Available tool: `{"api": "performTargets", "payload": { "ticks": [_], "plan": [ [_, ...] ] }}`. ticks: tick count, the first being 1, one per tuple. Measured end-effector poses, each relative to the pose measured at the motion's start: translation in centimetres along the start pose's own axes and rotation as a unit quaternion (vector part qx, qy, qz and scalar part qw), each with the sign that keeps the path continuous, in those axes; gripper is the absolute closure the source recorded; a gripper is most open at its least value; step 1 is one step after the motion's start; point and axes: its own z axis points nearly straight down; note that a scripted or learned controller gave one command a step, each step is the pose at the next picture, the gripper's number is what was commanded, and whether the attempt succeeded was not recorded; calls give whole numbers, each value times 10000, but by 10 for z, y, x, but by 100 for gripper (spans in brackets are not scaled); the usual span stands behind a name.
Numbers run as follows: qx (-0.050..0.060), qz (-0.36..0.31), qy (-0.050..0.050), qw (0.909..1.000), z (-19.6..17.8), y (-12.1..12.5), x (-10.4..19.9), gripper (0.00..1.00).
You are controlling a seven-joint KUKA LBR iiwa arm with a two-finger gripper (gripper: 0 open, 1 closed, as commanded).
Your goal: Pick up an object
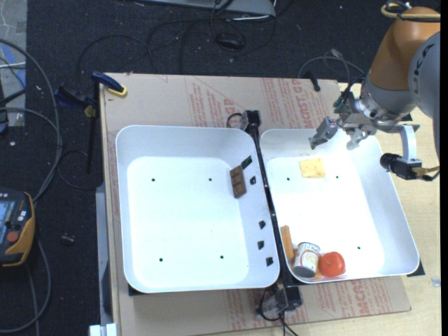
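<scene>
So the gripper was up in the upper right of the frame, hanging over the far edge of the right bin. Its two fingers were spread apart with nothing between them, so it wasn't holding anything. One finger pointed down-left toward the bin's back wall, the other sat a bit to the right of it. The grey arm with the orange band came in from the right edge above it.

Closest thing to the gripper was a flat yellow square, lying just below and a little left of the fingers on the bin floor, not touching them. Way down in the lower corner of that same bin there was a small can on its side, a red ball-looking thing right against it, and an orange stick lying along the left wall just beside the can.

The left bin had a brown chocolate-bar-looking piece near its right wall, toward the upper side. Both bins sat on a cardboard sheet.
</scene>
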Motion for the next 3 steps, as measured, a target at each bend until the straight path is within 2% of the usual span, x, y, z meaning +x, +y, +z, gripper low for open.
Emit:
{"api": "performTargets", "payload": {
  "ticks": [1,3],
  "plan": [
    [-51,-6,-6,10000,-6,2,0,0],
    [-42,-9,-4,10000,89,-2,-1,0]
  ]
}}
